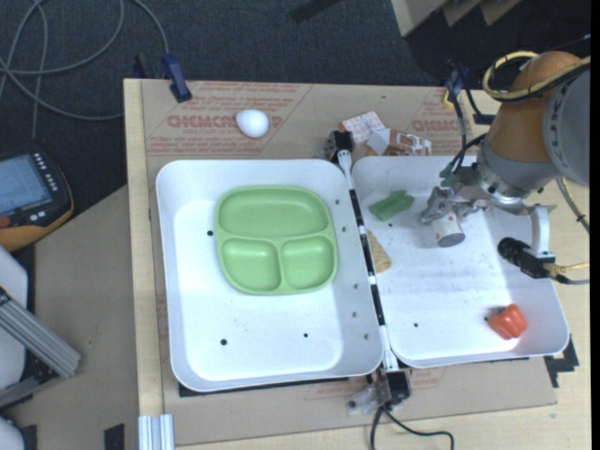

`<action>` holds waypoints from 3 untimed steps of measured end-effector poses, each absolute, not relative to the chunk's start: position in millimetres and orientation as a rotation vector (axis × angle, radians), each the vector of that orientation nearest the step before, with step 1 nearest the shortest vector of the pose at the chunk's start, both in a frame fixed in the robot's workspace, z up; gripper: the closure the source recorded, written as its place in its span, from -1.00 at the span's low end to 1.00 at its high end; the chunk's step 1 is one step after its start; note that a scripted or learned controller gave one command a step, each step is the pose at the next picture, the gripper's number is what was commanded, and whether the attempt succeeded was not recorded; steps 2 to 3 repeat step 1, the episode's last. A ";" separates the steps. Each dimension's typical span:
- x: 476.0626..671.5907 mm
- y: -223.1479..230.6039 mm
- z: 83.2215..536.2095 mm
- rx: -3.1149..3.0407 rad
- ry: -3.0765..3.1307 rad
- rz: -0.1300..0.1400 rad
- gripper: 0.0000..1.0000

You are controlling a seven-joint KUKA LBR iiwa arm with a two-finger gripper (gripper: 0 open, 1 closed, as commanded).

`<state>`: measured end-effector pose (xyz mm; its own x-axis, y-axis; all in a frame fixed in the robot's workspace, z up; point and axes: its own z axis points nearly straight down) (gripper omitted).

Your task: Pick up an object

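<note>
My gripper point(444, 219) hangs low over the upper middle of the right bin point(469, 345), on the grey arm with its orange band that comes in from the right. A small green block point(390, 204) lies just to the gripper's left, apart from it. An orange-red object point(507, 322) rests near the bin's lower right corner, well away from the gripper. A brownish flat piece point(376, 248) lies against the bin's left wall. The wrist hides what is directly under the gripper.
The left bin point(187, 345) holds a green divided plate point(277, 238). A white egg-shaped object point(251, 122) and some wrappers point(380, 134) lie on the cardboard behind the bins. A black cable fitting point(521, 256) hangs from the arm over the right bin.
</note>
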<state>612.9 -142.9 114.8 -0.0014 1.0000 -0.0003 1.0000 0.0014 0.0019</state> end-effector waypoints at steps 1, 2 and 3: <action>587.4 -58.9 185.1 2.219 2.223 0.003 1.00; 587.4 -58.9 185.1 2.219 2.223 0.003 1.00; 587.4 -58.9 185.1 2.219 2.223 0.003 1.00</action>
